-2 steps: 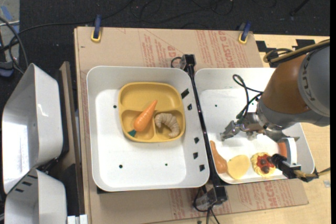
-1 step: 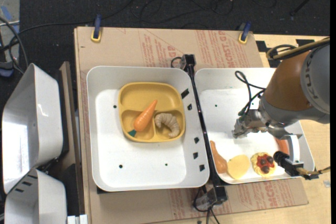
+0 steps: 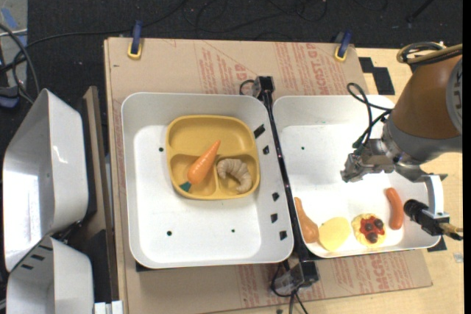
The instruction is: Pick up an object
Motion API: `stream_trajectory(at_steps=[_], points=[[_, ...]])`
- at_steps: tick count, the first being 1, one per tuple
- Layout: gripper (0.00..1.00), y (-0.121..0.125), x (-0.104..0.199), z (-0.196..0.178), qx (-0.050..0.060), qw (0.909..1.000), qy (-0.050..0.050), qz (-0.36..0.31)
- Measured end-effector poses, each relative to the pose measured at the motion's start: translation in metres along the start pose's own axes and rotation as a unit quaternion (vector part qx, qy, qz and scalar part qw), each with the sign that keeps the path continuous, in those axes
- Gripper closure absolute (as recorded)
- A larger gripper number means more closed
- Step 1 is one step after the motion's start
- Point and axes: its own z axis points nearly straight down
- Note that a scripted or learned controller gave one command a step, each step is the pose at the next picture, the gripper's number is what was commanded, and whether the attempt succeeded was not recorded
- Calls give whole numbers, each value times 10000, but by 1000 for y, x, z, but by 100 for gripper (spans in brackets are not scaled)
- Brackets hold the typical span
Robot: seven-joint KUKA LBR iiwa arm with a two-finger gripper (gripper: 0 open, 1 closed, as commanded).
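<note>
Arm over the right bin

The arm (image 3: 430, 110) reaches in from the right, its hand (image 3: 358, 167) low over the right bin (image 3: 316, 121); grip unclear.

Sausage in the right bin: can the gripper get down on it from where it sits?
Probably yes. The sausage lies alone on the right bin floor, apart from the pizza slice, with the gripper hovering just up and left. The near bin wall might crowd it.

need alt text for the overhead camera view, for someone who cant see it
A grey and orange robot arm reaches from the right, its gripper over the right white bin above toy foods along the near edge. The left bin holds a yellow divided plate with a carrot and shrimp.
</note>
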Motion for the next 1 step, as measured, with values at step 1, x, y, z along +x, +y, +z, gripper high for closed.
stream_trajectory(at_steps=[1], points=[[100,11,2,-59,-12,10000,-1,-30]])
